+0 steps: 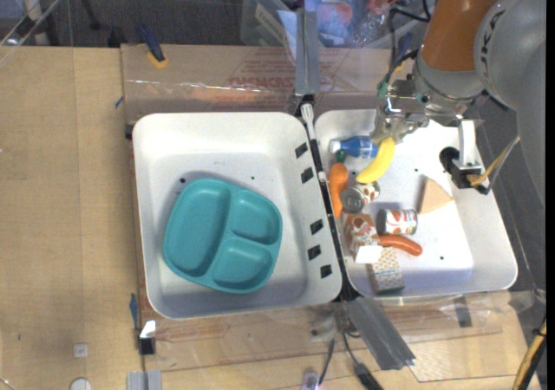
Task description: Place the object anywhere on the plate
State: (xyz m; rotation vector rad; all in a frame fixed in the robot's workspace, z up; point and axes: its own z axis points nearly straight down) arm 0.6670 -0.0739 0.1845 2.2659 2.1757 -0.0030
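Gripper (392, 132) first: you are looking at it hanging over the far part of the right bin (486, 250), with its fingers closing on the upper end of the banana (377, 163). The banana is dangling below them at a slant, its lower tip reaching toward the carrot (338, 180) near the bin's left wall. Whether it is fully lifted off the bin floor or resting there is something you cannot settle from this angle.

Beside the banana, toward the far left corner of the same bin, a blue-capped bottle (354, 148) is lying on its side. Nearer the front edge, a small can (352, 200), a red-and-white can (400, 222), a red hot dog (401, 245) and a small printed box (387, 274) are crowding the left wall. A tan wedge (435, 196) is sitting further right, apart from them.

The teal divided plate (224, 235) is lying in the middle of the left bin (173, 141), with nothing on any of its compartments.

So you are watching the early part of the job, by my reading: the pick is under way, and the lift, the carry across the divider between the bins and the release onto the plate are all left to do.
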